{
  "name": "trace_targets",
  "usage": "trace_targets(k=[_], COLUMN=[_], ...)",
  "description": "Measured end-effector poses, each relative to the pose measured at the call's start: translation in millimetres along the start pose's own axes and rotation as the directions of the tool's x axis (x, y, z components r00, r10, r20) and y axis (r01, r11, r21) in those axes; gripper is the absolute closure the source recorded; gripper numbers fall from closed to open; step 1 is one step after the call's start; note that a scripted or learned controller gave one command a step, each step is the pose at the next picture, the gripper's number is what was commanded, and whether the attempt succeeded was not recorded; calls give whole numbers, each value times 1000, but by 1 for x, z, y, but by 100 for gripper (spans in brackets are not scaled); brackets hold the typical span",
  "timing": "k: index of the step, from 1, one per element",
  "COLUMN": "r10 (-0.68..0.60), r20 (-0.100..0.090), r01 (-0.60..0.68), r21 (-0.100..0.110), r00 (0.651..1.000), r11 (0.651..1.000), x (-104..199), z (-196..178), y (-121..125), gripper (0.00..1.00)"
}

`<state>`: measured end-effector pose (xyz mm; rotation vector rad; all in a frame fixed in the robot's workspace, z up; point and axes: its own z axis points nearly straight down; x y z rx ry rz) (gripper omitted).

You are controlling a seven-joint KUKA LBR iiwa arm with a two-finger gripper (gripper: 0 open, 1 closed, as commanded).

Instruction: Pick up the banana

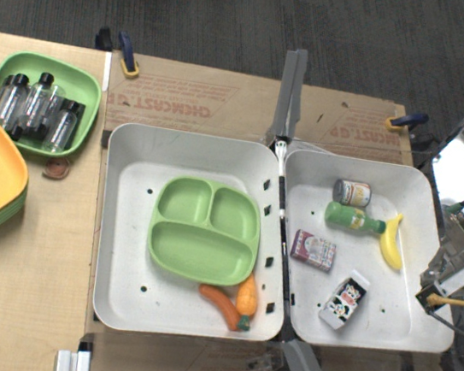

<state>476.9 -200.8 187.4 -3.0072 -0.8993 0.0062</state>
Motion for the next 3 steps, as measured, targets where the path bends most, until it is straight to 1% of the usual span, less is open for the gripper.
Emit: trace_targets(k=[1,2,3], r10=[224,355,369], r20=[0,0,1], r01=[-224,-355,-369], r21=[-1,-1,-2], r00=[975,935,929], r11=[975,935,929], x=[29,39,120], z=[16,21,-35], y=[8,26,-42], gripper=[100,100,100])
